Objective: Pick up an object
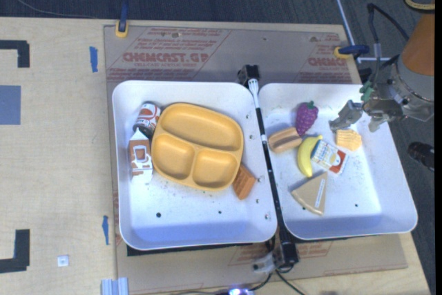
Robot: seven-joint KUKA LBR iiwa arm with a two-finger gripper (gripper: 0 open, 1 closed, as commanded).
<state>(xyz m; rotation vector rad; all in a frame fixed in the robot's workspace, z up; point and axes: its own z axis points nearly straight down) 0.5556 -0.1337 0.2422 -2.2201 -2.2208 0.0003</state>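
Observation:
My gripper [360, 122] hangs over the upper right part of the right bin [387, 211], its fingers spread open with nothing between them. Just below it lies an orange ridged cracker [349, 140]. To its left lie purple grapes [306, 116], a hot dog [284, 140], a yellow banana [304, 157] and a white packet [329, 158]. A sandwich wedge [312, 192] lies nearer the front.
The left bin [193, 231] holds a yellow divided plate [197, 145], a small can [145, 117], a white and orange carton [140, 155] and an orange block [244, 183]. A black clamp [248, 74] sits at the back between the bins. Cables run at the far right.

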